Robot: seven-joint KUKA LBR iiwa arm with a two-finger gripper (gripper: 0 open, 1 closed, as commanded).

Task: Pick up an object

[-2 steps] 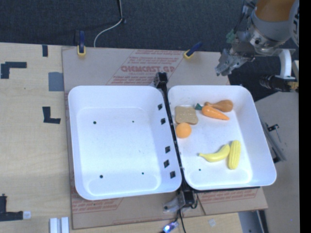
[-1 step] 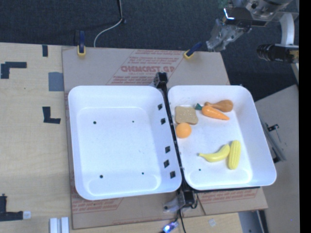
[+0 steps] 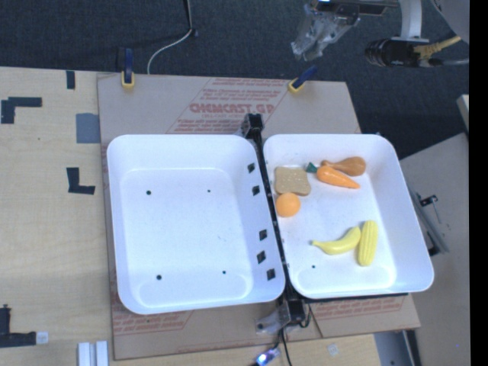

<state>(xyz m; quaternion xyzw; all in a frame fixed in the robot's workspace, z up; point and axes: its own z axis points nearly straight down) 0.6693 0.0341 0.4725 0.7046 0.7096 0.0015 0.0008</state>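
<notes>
While the gripper (image 3: pixel 311 43) hangs high past the far edge of the bench, nothing sits between its jaws, and I cannot tell if they are open or shut. All the toys lie below and nearer the camera, in the right-hand shallow white plastic bin (image 3: pixel 396 227). The long orange plastic carrot (image 3: pixel 337 177) is closest to the jaws, lying nearly sideways. So the arm must come down and forward to reach it, I think.

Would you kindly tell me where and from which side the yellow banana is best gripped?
Probably the middle of the yellow curved banana, from straight above, closing across its narrow width. It lies flat, and the yellow corn cob touches its right tip, so that end looks crowded.
</notes>
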